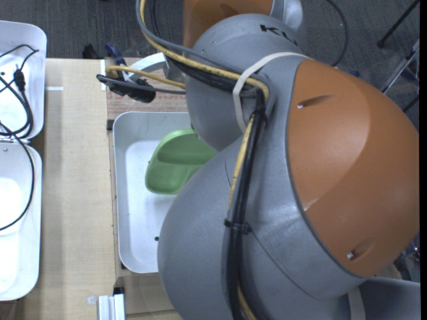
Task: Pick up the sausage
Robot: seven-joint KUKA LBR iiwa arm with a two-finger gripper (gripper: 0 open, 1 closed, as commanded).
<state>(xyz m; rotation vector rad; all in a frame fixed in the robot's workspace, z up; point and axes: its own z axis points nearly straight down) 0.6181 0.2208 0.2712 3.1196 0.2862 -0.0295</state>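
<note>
You see a green bowl-like object (pixel 175 163) lying in the white bin (pixel 133 245) on the wooden bench (pixel 77 179). At the left edge, black cables (pixel 20 112) run over white trays (pixel 17 259).

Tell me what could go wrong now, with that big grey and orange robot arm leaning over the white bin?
1. The big grey and orange robot arm covers much of the shallow white bin, so the camera may miss a bad grab.
2. The light green plastic bowl-shaped thing lies right at the arm's edge and could get bumped or pinned.
3. The yellow and black cables run along the arm and might snag as it turns.
</note>
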